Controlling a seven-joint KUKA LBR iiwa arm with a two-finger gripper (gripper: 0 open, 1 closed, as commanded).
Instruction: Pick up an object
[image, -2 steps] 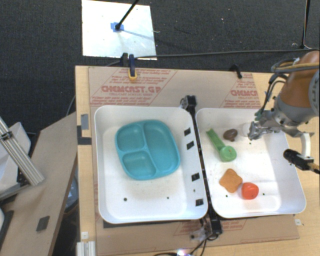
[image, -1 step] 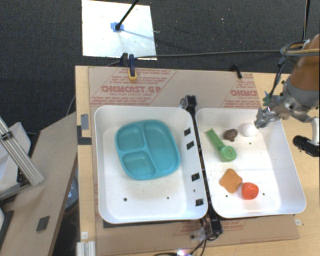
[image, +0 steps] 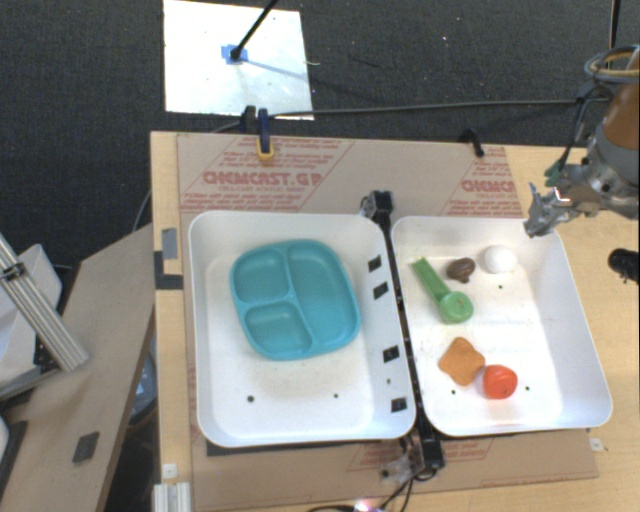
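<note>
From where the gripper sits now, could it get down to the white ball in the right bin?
Probably yes. The gripper hovers over the right bin's far corner, and the white ball lies close by, uncovered, with only the brown piece beside it.

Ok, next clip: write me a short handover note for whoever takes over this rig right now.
Pincer: above the right bin's far right corner, holding nothing.
Right bin holds: green scoop, brown lump, white ball, orange piece, red piece.
Left bin: teal divided plate.
Done: nothing picked yet.
Left: descend, grasp one object, lift; white ball looks nearest.
</note>
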